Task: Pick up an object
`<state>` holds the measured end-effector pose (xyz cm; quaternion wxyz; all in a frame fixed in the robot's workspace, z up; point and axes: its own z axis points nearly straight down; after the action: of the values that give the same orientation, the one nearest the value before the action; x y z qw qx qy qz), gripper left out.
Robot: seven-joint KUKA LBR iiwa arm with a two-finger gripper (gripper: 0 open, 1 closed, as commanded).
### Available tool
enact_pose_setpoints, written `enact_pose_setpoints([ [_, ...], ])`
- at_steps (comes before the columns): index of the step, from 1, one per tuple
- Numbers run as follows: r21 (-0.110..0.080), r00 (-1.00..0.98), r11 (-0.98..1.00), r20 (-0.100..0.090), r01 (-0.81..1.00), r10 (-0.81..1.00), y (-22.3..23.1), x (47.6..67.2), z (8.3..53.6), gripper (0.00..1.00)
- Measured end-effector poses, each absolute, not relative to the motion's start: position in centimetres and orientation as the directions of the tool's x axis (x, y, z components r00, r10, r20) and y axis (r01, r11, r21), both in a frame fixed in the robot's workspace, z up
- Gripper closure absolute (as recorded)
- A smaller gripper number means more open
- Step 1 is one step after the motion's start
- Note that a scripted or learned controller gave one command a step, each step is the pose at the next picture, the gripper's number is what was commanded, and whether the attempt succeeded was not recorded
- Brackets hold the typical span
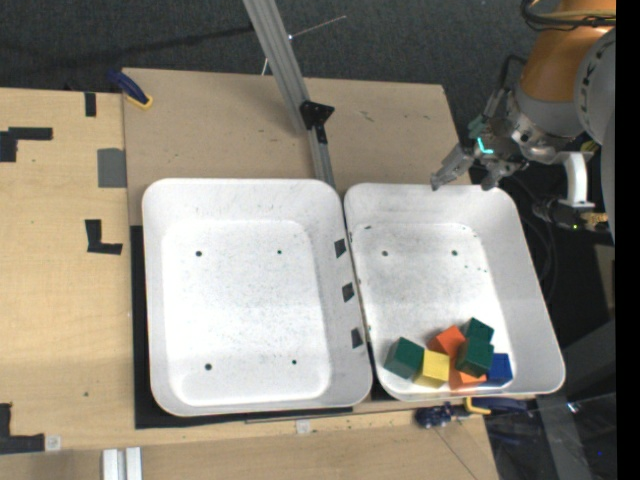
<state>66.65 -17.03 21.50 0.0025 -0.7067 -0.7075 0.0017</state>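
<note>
A cluster of small blocks lies in the near right corner of the right bin (500, 228): a green block (405, 357), a yellow block (435, 368), an orange block (450, 341), a dark green block (478, 343) and a blue block (499, 368). My gripper (462, 170) hangs over the bin's far right corner, well away from the blocks. Its two fingers are spread apart, with nothing between them.
The left bin (240, 288) sits beside the right one. A grey metal bar (285, 63) slants down from the top to the gap between the bins. Cables (565, 208) run along the right side by the arm.
</note>
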Motion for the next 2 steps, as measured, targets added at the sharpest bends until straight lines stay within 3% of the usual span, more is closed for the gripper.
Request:
enact_pose_setpoints([
  [1, -0.002, -0.002, 0.002, -0.002, 1.000, 1.000, -17.1, 66.7, 21.9, 0.00],
  [2, -0.007, -0.002, 0.002, 0.000, 1.000, 1.000, -17.2, 67.3, 15.7, 0.00],
])
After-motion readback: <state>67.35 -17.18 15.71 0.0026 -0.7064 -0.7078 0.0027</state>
